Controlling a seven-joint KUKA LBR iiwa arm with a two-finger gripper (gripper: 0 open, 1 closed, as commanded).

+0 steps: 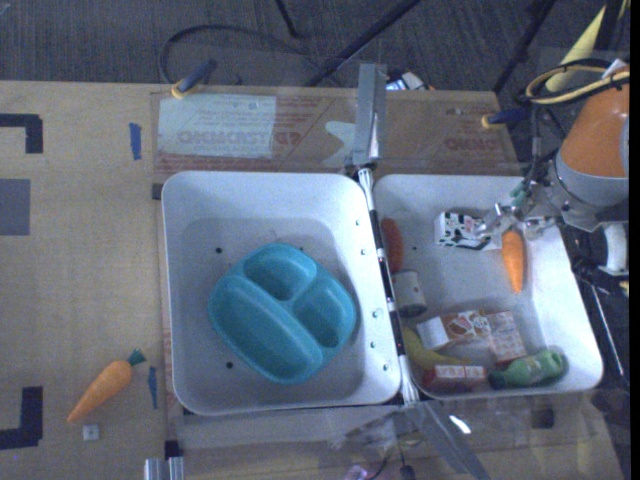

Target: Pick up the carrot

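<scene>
An orange carrot (pixel 513 260) hangs point-down over the right side of the right bin (pixel 585 343). Its top sits between the fingers of my gripper (pixel 519 224), which is shut on it. The grey arm with its orange band (pixel 598 148) reaches in from the right edge. A second carrot with a green top (pixel 100 389) lies on the bench outside the bins, at the lower left.
The left bin (pixel 190 208) holds a teal divided plate (pixel 283 311). In the right bin lie a white printed pack (pixel 460 228), a red sausage-like item (pixel 392 245), a small can (pixel 408 291), a banana (pixel 424 353), a snack box (pixel 482 330) and a green bottle (pixel 528 370).
</scene>
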